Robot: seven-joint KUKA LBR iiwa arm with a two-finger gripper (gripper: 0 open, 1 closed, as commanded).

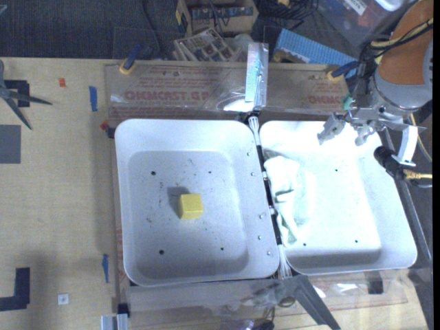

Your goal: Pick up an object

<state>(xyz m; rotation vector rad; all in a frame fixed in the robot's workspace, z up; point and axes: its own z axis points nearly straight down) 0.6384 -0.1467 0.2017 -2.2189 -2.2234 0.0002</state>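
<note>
1. The gripper (pixel 344 130) hangs above the right bin's (pixel 385 249) far edge, fingers apart and holding nothing, as far as glare allows.
2. A yellow block (pixel 191 205) lies in the left bin (pixel 130 184), well apart.
3. This looks like the approach step; next it needs travel left and a descent over the block.

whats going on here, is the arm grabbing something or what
Not at this moment. The arm's pincer hangs over the far edge of the right bin with nothing between its fingers, which look spread apart. A yellow block sits alone near the middle of the left bin, untouched. A crumpled white thing lies along the right bin's left side. No pick-up has happened yet.
</note>
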